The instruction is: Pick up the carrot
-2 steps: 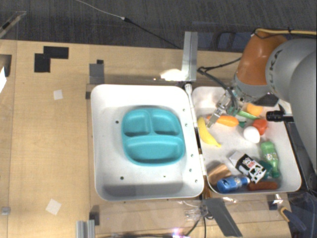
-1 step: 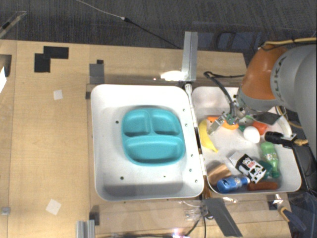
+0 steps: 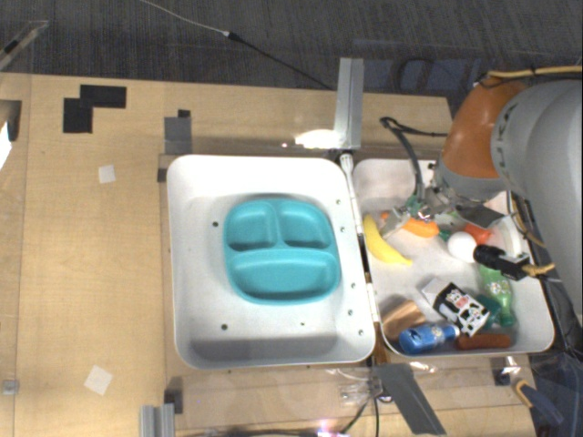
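The carrot, small and orange with a green top, lies in the upper middle of the right bin. It sits between a yellow banana and a white egg. My gripper hangs right over the carrot's green end, low in the bin, and the grey arm with its orange band reaches in from the right. The wrist covers the spot where gripper and carrot meet, so contact cannot be judged.
The left bin holds a teal divided plate. In the right bin's lower part lie a green bottle, a black-and-white pack, a blue toy, a brown block and a dark red sausage.
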`<control>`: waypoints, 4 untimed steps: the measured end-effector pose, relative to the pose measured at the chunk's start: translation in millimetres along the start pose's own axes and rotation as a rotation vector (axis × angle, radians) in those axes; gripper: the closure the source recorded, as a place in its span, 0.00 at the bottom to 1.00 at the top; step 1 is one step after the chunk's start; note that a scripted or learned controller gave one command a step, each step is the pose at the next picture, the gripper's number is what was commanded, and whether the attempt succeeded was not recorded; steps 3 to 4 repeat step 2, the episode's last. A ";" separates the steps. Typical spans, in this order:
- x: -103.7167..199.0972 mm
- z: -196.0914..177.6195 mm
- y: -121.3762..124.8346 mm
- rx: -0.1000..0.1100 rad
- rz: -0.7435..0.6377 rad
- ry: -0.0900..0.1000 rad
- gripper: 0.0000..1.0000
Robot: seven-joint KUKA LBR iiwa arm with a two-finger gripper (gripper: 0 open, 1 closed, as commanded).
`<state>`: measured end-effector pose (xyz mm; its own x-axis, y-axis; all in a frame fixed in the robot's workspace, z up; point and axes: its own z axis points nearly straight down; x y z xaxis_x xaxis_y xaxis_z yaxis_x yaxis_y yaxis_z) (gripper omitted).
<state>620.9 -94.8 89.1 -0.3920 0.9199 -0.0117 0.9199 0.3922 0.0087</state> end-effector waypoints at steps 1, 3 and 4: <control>1.8 -12.5 3.9 -0.007 -0.010 0.000 1.00; 76.1 -99.8 35.9 -0.001 0.193 0.009 1.00; 76.1 -99.8 35.9 -0.001 0.193 0.009 1.00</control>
